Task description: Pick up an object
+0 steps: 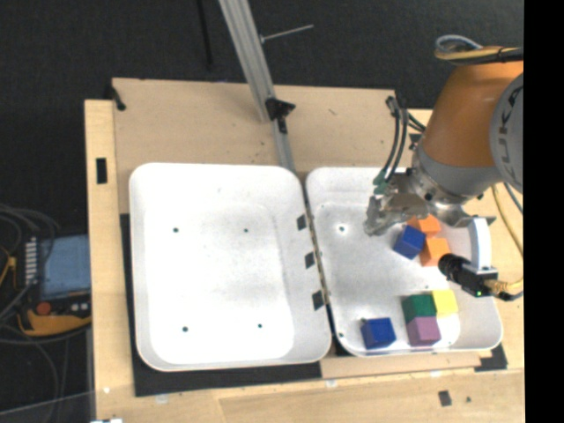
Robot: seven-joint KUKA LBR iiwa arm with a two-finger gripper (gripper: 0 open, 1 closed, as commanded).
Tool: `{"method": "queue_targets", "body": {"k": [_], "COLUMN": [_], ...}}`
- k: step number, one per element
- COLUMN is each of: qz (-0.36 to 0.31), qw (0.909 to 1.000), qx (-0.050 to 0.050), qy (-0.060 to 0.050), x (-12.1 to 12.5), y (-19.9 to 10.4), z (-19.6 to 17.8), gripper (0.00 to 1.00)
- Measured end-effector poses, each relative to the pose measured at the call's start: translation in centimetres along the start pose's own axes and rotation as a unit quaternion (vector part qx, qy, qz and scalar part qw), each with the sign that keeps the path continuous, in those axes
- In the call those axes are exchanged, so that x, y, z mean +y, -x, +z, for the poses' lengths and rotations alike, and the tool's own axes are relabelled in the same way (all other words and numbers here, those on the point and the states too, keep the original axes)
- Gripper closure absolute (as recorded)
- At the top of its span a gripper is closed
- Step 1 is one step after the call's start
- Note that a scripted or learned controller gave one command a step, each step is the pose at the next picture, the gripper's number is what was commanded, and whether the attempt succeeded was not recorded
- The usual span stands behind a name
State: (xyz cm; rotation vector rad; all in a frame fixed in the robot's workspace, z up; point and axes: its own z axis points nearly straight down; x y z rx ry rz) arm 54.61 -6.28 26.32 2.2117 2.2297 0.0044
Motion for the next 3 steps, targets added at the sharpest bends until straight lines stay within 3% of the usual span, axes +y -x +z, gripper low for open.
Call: {"method": "queue_targets", "body": {"k": [1,3], "qz": [0.001,0.001], "qw": [1.0000,1.0000], "qx": [-0.001,-0.001], "qy": [-0.001,-0.001], "x": [2.3,3.4], "y": [-5.1,-15.2], "z": [0.9,2.5], "gripper": [1.00,1.00]}}
